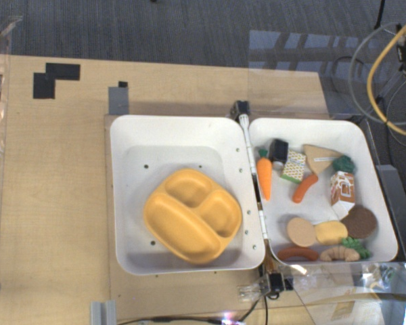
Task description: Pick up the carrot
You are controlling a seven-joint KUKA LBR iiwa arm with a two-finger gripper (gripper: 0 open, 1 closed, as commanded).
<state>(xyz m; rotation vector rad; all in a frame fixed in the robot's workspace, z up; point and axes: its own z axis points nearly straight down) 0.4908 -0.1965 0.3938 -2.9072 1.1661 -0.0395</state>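
Carrot (264,177) lies lengthwise against left wall of right bin (375,175), green top toward far end, clear of neighbouring toy food. Wall proximity likely limits finger clearance. Gripper state: cannot tell. Divided yellow plate (193,214) occupies left bin (125,181).

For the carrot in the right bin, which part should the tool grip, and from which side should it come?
Grip the carrot at the middle of its orange body, coming straight down from above. It lies flat, leaves toward the far side, tip pointing near, close along the right bin's left wall. The fingers should probably close across its width, though the wall side leaves little room.
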